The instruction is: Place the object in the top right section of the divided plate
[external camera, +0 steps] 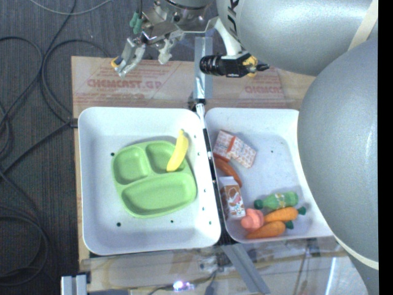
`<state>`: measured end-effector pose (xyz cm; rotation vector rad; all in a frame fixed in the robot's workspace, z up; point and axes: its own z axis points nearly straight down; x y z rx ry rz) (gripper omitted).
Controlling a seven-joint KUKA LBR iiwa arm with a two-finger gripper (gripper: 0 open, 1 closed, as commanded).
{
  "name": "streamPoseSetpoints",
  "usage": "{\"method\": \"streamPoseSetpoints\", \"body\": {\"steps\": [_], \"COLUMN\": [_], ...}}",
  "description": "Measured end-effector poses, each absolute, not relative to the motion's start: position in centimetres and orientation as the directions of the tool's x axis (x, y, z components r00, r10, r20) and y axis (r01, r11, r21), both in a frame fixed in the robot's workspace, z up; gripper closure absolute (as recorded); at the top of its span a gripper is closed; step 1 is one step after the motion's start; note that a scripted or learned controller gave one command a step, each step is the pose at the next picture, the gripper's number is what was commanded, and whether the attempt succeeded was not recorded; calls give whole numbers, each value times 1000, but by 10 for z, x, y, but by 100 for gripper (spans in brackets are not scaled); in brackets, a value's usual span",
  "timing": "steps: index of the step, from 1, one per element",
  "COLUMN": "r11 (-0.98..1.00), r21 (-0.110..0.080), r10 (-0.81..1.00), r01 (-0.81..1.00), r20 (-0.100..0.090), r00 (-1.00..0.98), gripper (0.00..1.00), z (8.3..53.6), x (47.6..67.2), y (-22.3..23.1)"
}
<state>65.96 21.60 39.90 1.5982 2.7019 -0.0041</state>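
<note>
Evidently, the banana (177, 152) was laid in the top right section of the green divided plate (155, 195), its tip overhanging the rim, inside the left bin (98, 226). The pincer (145, 53) was held spread and empty above the tabletop, suggesting release.

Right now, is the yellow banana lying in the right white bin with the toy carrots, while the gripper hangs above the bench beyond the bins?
Not quite: the camera view shows the yellow banana in the left white bin, on the green divided plate. The toy carrots lie in the right white bin, and the gripper does hang beyond the bins.
</note>
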Motion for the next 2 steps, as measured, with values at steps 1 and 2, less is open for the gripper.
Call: {"method": "streamPoseSetpoints", "body": {"steps": [1, 2], "r11": [328, 327], "r21": [-1, -1], "r10": [945, 945], "r01": [945, 945], "r20": [-3, -4], "r00": [-328, -327], "gripper": [0, 0], "z": [434, 434], "x": [668, 669], "y": [186, 186]}}
